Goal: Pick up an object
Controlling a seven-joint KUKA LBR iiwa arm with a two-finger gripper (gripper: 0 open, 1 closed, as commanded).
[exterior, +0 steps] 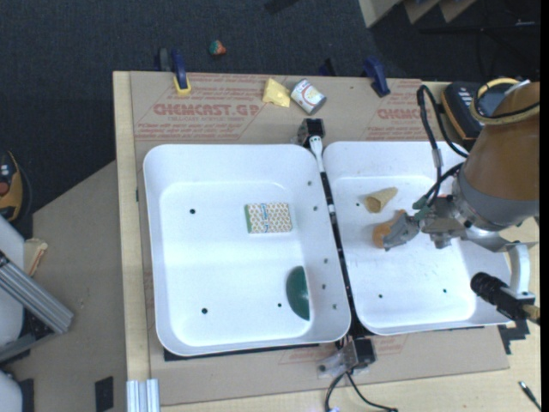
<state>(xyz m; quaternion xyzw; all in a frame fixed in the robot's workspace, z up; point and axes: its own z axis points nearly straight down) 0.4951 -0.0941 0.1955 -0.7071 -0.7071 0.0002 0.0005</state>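
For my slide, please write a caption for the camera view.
Gripper reaches beside an orange object in the right bin; left bin holds a patterned sponge.

2 bins sit side by side on the bench [214,114], the left bin [171,187] touching the right bin [412,312] along their shared rims. In the left bin a flat patterned block [268,218] lies near the middle, and a rounded object [298,292] rests nearer the front, against the wall next to the right bin. In the right bin a cone-shaped piece [380,200] lies toward the back left, with a small lump [380,234] just in front of it. The gripper [400,233] sits just beside that lump, the arm [502,161] over the bin's right side. Behind the bins, on the bench, a wedge [276,93] lies just left of a small box [308,96]
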